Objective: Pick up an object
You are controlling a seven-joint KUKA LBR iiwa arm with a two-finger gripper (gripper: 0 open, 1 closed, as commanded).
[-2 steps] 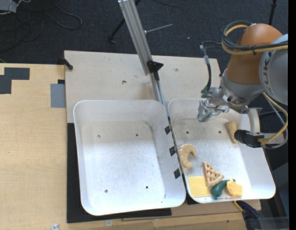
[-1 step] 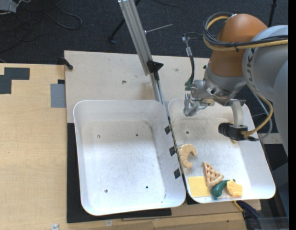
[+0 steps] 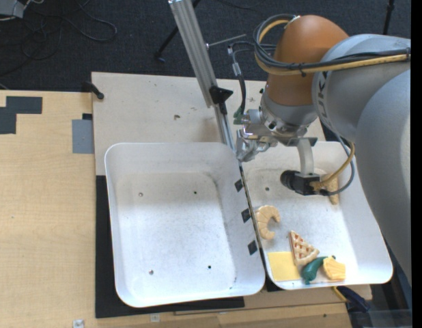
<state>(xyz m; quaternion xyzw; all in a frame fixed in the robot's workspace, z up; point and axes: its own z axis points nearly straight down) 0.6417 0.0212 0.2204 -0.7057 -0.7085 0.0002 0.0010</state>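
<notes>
Tan curved toy croissant [image 3: 268, 221] lies lengthwise beside the shallow right white bin [image 3: 354, 231] inner wall, bare floor rightward; end effector [image 3: 248, 145] grip unreadable.

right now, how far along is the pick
Done: nothing that shows. The croissant, waffle wedge, yellow slice, teal piece and yellow chunk all lie in the right bin. In hand: the tool hangs at that bin's far end, by the wall shared with the left bin, apart from every item. Left: reach one item, grip it and lift it.
</notes>
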